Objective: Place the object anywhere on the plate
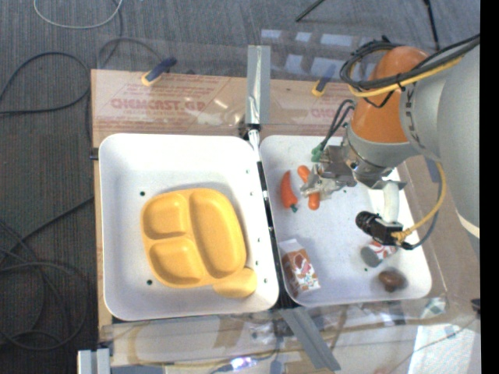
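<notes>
Nearest me, a snack packet (300, 272) lies at the right bin's (343, 283) front. My target, I judge, is the small orange carrot (313, 201) just beside the pincer (318, 179); it looks light, stiff, slick, best pinched mid-length. Whether the pincer is clenched, I cannot tell. Yellow plate (195, 236) sits in the left bin (117, 287).

You look down on two white bins side by side. The left bin (117, 287) holds a yellow divided plate (195, 236). In the right bin (343, 283), the gripper (318, 181) hovers beside an orange carrot (288, 191).
</notes>
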Available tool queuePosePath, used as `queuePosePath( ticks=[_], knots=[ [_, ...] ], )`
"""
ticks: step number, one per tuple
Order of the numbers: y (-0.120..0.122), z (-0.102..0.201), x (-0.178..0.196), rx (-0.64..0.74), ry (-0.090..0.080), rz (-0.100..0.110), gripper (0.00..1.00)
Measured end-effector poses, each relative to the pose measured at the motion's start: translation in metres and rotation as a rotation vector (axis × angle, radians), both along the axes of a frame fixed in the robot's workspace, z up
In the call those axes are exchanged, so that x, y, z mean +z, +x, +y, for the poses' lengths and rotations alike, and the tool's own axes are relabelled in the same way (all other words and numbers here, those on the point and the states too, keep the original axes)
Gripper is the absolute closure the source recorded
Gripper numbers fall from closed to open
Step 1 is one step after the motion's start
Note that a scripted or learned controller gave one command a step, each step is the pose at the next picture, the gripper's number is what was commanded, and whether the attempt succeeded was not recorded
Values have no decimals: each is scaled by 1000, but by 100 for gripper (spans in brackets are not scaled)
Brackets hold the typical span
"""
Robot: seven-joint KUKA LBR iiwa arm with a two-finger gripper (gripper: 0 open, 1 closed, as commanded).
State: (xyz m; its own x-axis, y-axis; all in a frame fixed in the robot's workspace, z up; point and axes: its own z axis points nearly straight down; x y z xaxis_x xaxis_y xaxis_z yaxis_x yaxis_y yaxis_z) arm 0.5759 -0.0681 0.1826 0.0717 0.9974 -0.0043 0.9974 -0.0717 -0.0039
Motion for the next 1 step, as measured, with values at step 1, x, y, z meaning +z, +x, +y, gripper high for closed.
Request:
queuePosePath(
  ticks=[1],
  knots=[
    [-14,78,0,-133,3,1,100]
  ],
)
